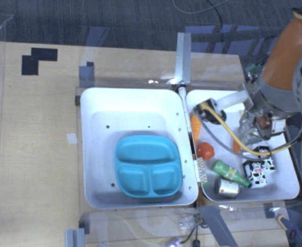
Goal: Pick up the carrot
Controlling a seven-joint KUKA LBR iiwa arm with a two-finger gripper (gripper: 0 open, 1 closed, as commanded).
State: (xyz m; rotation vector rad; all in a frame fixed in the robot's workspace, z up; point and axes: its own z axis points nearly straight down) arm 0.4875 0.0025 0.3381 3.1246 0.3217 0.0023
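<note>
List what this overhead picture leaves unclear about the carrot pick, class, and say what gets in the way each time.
- Gripper: the camera view shows it low in the right bin, but the wrist and yellow cable cover its fingers.
- Carrot: partly hidden by the cable and the bin divider.
- Orange patch beside the gripper: too covered to identify.

Light-blue divided plastic tray [148, 164] in left white bin [97, 138]. Right white bin [290, 184]: orange carrot [196, 127], red tomato [205, 150], green bottle [229, 171], black-and-white checkered block [258, 172].

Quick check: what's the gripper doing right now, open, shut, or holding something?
Gripper: cannot be told; it hangs low over the right bin, and the carrot lies apart by that bin's left wall.
</note>
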